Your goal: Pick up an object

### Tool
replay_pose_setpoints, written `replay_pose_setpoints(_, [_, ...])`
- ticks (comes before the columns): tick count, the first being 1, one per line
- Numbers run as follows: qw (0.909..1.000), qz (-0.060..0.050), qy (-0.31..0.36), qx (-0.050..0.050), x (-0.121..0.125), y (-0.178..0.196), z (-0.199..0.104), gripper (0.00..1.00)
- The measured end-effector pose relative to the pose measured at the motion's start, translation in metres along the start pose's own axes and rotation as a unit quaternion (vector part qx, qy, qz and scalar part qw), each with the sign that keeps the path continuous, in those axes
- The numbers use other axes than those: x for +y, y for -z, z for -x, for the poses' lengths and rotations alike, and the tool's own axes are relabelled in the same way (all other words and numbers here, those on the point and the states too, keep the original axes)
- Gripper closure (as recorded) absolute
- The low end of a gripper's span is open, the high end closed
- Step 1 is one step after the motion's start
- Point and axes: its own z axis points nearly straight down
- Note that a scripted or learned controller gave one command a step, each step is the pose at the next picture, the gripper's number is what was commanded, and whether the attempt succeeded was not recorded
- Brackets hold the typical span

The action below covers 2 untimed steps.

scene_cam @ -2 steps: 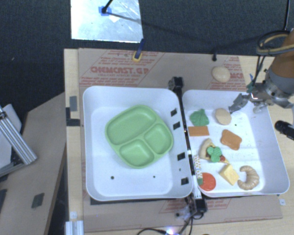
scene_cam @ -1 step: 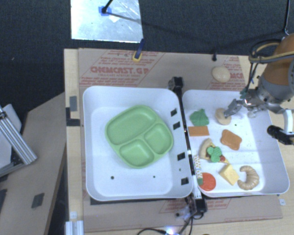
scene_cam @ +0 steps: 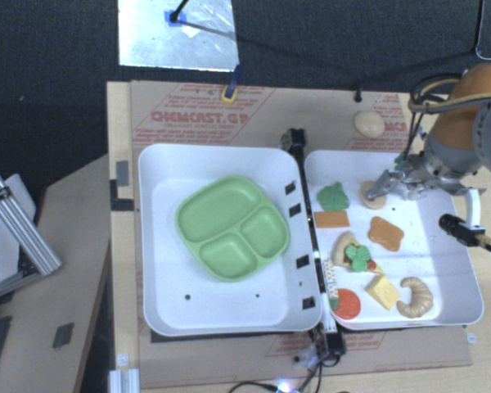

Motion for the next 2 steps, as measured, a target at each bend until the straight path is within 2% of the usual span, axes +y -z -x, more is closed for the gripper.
replay_pose_setpoints(1, [1.0, 0.004, 0.001, -0.001, 0.002, 0.014, 0.0, 1.0])
replay_pose_setpoints(2, [1.0, 0.001, 0.0, 0.0, -0.001, 0.067, -0.009, 1.0])
